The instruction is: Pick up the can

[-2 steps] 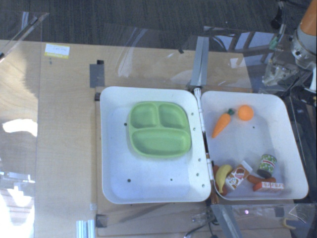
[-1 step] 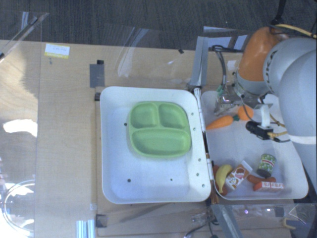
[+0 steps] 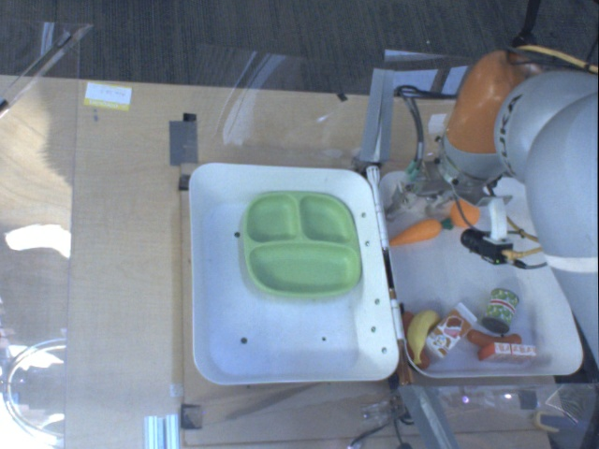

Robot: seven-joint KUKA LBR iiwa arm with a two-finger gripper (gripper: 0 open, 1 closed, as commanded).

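Can [image 3: 503, 304], small with a green patterned label, sits in the right bin [image 3: 447, 279] toward its lower right corner as the camera sees it, near a carton [image 3: 449, 333]. It looks light, stiff and smooth-sided, likely to slip or roll if nudged, so a hold across its round body seems best. The gripper [image 3: 423, 192] hangs by the bin's far edge beside a carrot [image 3: 415, 233], well apart from the can. I cannot tell whether it is wide or narrow.

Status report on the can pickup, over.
Gripper at far left corner of right white bin, beside orange carrot. Small green can apart, ungripped, toward near right. Nothing atop it.
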